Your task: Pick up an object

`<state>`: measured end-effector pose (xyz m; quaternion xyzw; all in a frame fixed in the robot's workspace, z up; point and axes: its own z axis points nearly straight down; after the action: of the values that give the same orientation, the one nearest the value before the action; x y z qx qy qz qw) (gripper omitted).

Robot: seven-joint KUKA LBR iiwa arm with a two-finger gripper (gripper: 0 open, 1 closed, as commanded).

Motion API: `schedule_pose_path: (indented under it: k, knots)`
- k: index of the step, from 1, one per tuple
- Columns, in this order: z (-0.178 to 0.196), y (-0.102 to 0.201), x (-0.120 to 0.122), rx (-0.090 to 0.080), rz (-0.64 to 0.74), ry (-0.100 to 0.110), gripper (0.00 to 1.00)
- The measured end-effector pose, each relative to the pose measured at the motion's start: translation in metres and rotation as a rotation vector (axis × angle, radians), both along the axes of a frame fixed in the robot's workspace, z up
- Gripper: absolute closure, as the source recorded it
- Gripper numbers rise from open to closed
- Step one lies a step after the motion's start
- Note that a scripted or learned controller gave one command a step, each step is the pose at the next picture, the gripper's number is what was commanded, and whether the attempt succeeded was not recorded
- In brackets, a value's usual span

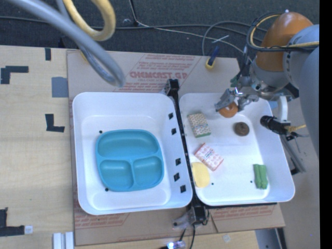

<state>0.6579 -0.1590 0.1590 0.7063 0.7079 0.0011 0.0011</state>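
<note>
Camera view is giving me the tabletop (pixel 31 139) with both bins, and I am working down from the biggest things. Left bin (pixel 83 108) is carrying a blue divided plate (pixel 128 158). Right bin (pixel 275 191) is carrying a tan sponge-like block (pixel 199 124), a red-and-white packet (pixel 208 156), a yellow round piece (pixel 201 175), a green piece (pixel 260 176) and a brown disc (pixel 241 129). I am seeing the end effector (pixel 232 100) hovering at the right bin's far edge with a small orange object (pixel 228 109) just beneath its tip. I am judging the pick as underway, not proven: the wrist is hiding the contact, so I cannot tell how the end effector is set or whether the orange object is held.
</note>
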Motion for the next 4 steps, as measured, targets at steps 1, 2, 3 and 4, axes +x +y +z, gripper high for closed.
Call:
schedule_pose_path:
  k: [1, 2, 3, 4]
  knots:
    - [0.055, -0.006, -0.001, -0.001, -0.001, -0.001, 1.0]
    - [0.095, -0.006, 0.0, -0.001, 0.0, 0.0, 1.0]
    - [0.095, 0.044, -0.015, 0.0, 0.001, 0.005, 1.0]
    - [0.084, 0.1, -0.028, 0.0, 0.002, 0.006, 1.0]
